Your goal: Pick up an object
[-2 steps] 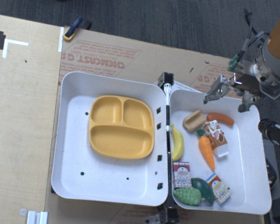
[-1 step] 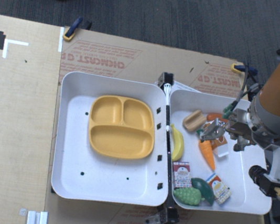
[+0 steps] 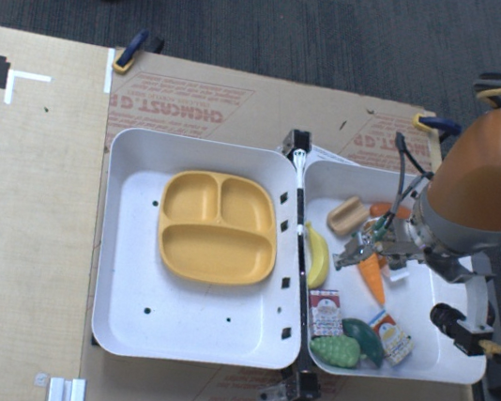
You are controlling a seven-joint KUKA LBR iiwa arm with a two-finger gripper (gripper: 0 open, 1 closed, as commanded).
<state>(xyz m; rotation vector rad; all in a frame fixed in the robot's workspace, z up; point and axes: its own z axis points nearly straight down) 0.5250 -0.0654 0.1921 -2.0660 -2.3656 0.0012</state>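
Note:
In the right bin [image 3: 432, 363] my gripper [image 3: 357, 252] hangs low between a yellow banana [image 3: 318, 258] on its left and an orange carrot [image 3: 372, 279] just below and to its right. Its tip sits close to the carrot's upper end; contact with the carrot is unclear. A tan bread-like piece [image 3: 346, 215] lies behind the gripper, and a small orange item [image 3: 380, 209] peeks out beside the wrist. The arm [image 3: 483, 177] covers the bin's back right part.
At the right bin's front lie a red-and-white packet [image 3: 324, 312], a light green bumpy item [image 3: 337, 351], a dark green item [image 3: 362, 337] and a small carton [image 3: 393, 340]. The left bin [image 3: 122, 288] holds a yellow divided plate [image 3: 219, 228].

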